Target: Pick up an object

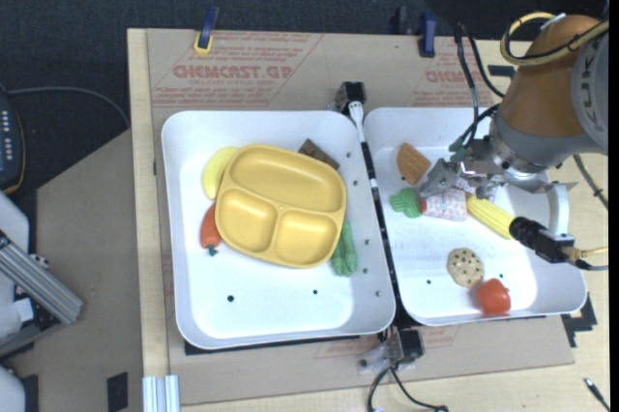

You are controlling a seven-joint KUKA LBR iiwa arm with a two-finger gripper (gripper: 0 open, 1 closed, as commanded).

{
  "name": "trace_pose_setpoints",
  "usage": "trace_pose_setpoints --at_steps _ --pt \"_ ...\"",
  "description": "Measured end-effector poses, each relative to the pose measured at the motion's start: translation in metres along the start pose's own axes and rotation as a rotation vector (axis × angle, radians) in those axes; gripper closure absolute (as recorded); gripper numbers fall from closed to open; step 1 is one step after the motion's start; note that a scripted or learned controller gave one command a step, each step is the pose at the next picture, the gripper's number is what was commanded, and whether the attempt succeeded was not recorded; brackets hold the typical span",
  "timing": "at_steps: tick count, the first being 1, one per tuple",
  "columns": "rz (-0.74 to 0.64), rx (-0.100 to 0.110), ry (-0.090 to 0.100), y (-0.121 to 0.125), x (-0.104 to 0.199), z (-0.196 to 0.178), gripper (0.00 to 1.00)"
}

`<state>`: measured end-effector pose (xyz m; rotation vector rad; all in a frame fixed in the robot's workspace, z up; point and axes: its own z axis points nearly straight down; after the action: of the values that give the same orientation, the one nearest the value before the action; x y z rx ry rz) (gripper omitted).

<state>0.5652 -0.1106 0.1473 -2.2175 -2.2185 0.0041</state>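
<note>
In the right bin [542, 299], my gripper [453, 178] hangs low near the middle, just above a pink-and-white object [448, 206]. A green toy [407, 203] lies to the left of that object. A yellow corn cob [490, 216] lies to its right, close under the wrist. An orange wedge [413, 162] sits to the gripper's left, toward the back. Nearer the front lie a speckled cookie [465, 266] and a red tomato-like toy [494, 298]. Nothing is visibly lifted.
The left bin [193, 284] holds a yellow divided tray [280, 205]. Around the tray are a yellow piece [217, 170], a red-orange pepper [210, 231], a green item [343, 252] and a brown item [317, 152]. The bins' shared rim [372, 197] runs just left of the green toy.
</note>
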Motion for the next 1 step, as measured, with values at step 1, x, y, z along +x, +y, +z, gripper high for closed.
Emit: trace_pose_setpoints --at_steps 1 --pt "0.002 0.002 0.0 -0.0085 -0.0044 0.0483 0.0"
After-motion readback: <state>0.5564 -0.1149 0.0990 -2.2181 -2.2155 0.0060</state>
